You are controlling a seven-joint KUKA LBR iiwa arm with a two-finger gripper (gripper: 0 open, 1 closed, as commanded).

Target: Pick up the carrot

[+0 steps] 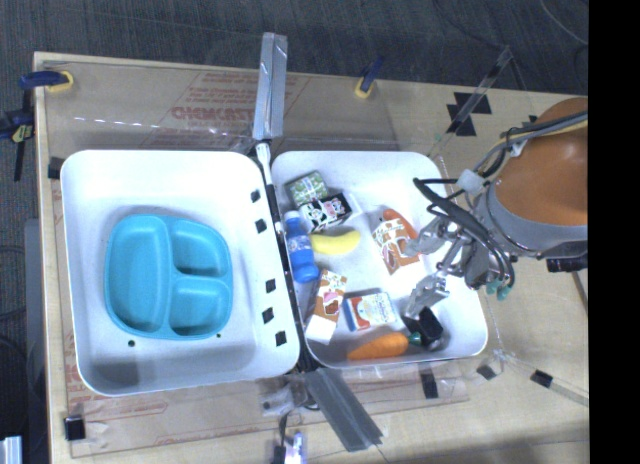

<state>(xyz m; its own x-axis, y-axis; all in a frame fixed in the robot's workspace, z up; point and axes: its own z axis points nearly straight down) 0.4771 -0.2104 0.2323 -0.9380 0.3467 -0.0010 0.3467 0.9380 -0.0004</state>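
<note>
The carrot (378, 346) lies on its side along the near wall of the right bin (462, 344), close to that bin's front corner, its length running roughly parallel to the rim. Its right end sits just beside the tool (425, 317), whose dark lower tip comes down close to that end; the view does not let me say whether metal touches carrot there. How far the tool is spread I cannot tell, since its parts overlap at this slant, and nothing is seen gripped in it.

The arm (540, 182) reaches in over the right rim, which fits a descent onto the near corner where the carrot rests. Being tucked against the wall, the carrot probably leaves little room on its outer side, so a grasp across its width may be cramped.

Other items crowd the same bin: a small carton (368, 309) just behind the carrot, a banana (337, 243) near the middle, a blue bottle (299, 252) along the divider, and printed packets (396, 237) further back. The carton is near enough to be nudged by a careless approach. The left bin (90, 182) holds a blue divided tray (170, 274), well apart from the action.
</note>
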